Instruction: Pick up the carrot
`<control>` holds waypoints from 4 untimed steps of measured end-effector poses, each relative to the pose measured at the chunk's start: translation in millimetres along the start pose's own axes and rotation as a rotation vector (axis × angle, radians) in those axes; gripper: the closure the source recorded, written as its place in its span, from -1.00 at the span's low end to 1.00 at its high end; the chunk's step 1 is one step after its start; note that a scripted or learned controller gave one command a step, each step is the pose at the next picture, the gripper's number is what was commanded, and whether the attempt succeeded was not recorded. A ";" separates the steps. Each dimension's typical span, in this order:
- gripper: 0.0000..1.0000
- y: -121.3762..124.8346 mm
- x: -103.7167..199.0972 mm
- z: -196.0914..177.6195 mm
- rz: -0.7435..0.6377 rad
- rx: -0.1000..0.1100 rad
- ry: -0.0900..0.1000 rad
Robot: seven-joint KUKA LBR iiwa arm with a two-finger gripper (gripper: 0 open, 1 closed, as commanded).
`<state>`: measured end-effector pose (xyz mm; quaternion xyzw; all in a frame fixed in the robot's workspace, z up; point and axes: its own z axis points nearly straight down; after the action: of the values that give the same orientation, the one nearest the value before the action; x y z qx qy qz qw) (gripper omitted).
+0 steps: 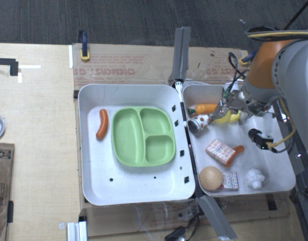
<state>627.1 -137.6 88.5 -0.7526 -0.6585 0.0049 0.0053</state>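
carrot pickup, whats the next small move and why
Probably a short shift toward the divider between the bins, then down. The carrot lies at the far end of the right bin, just beside the gripper, which hangs over the banana rather than the carrot. Nothing shows between its fingers.

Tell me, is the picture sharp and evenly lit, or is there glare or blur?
Camera view: mostly sharp, light even and soft; the left bin looks bright white without strong glare; faint shadows under the green plate; small things near the gripper, like the carrot, look slightly soft.
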 end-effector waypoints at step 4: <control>-1.00 -16.7 35.6 -148.5 -0.118 -0.008 -0.003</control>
<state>617.4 -100.2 237.2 -0.7123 -0.7018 0.0030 0.0018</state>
